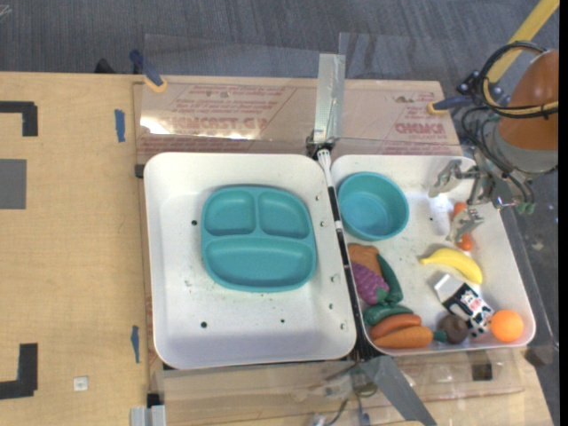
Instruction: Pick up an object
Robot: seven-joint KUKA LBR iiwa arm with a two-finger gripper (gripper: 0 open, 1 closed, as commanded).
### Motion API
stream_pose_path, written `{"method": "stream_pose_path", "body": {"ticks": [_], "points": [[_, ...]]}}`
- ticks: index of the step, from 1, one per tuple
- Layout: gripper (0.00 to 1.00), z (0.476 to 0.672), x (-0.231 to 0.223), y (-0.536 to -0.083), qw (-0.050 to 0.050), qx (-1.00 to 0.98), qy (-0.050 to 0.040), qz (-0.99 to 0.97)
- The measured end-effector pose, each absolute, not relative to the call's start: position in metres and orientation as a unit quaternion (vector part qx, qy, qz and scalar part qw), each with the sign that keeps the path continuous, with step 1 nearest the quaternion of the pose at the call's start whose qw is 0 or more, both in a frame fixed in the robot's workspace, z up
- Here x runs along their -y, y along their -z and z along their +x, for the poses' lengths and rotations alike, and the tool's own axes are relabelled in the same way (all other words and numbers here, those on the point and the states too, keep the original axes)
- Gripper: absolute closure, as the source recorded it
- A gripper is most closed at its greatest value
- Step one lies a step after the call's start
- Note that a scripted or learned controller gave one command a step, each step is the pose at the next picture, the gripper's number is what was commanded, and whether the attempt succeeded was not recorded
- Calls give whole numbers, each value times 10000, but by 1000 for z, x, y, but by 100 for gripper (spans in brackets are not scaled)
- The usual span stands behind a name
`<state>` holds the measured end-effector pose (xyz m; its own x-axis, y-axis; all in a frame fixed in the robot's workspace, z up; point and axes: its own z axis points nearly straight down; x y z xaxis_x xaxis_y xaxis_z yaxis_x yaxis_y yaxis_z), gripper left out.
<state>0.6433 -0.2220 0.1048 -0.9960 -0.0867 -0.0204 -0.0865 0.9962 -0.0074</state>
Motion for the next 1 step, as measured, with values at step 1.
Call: {"method": "stream_pose_path", "body": {"ticks": [1], "points": [[0, 611, 223, -88, 39, -9982, 8, -600]]}}
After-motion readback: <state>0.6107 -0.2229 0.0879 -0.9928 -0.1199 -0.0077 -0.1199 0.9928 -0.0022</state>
